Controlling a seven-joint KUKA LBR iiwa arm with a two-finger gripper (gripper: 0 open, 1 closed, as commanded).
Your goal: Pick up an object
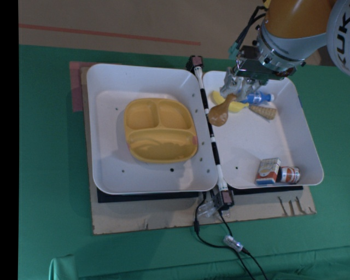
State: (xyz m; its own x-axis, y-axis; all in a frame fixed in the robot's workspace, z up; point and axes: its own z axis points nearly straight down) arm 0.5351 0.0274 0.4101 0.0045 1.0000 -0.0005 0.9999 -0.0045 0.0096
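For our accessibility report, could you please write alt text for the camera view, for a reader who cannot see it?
A grey and orange robot arm lowers its pincer over the right bin, above a brown drumstick, banana, blue bottle and cone. A small carton and can lie near that bin's front. The left bin holds a yellow divided plate.

Green cloth (pixel 49 164) covering bench, cardboard sheet (pixel 164 219) lying on it; tan floor (pixel 109 16) with red line (pixel 109 34) showing beyond.
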